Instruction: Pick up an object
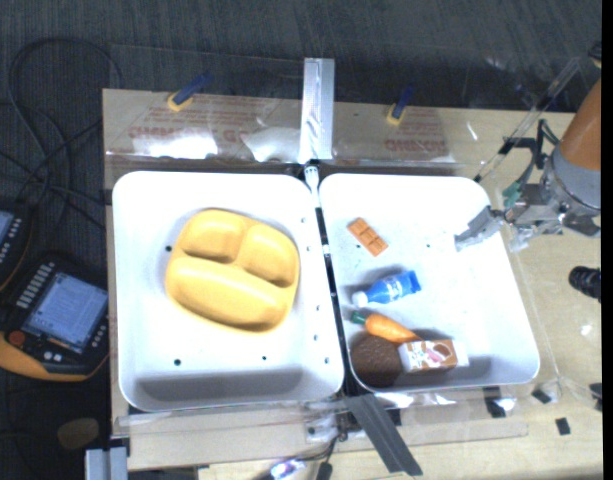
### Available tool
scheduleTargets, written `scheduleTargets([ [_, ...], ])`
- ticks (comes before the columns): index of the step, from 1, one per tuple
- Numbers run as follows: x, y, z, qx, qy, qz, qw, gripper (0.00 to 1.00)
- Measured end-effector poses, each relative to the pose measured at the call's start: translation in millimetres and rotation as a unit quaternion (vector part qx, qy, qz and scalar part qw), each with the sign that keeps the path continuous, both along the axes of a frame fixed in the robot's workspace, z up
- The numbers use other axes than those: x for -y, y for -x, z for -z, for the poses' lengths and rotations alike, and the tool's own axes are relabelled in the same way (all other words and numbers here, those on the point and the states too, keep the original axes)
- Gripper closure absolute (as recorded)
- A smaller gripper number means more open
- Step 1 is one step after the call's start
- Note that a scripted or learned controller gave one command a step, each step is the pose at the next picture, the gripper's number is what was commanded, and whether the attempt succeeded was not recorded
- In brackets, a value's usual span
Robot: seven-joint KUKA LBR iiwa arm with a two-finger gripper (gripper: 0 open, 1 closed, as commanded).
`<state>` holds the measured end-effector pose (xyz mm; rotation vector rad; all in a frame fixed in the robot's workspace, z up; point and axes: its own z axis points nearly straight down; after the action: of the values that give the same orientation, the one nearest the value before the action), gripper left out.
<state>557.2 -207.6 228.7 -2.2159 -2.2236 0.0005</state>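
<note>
While the hand (483,228) hangs empty, spread unclear, the right bin (506,298) holds a carrot (390,326).

The two shallow white plastic bins (136,298) look smooth and faintly glossy. The large yellow bread-shaped toy (233,268) seems soft-sheened plastic — the small blue bottle (391,288) glossier. The pale wooden bench (546,298) looks matt.

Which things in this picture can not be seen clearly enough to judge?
- Pincer: blurred in the camera view; open or shut cannot be told.
- Arm: cut off by the right edge.
- Brown round object: partly covered by the small carton and carrot.
- Carton's print: too small to read.
</note>
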Motion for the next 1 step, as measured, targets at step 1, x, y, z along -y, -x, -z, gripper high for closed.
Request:
scheduleTargets([
  [1,-17.8,41.8,4.4,0.000,-0.0005,0.064,0.9979,0.00],
])
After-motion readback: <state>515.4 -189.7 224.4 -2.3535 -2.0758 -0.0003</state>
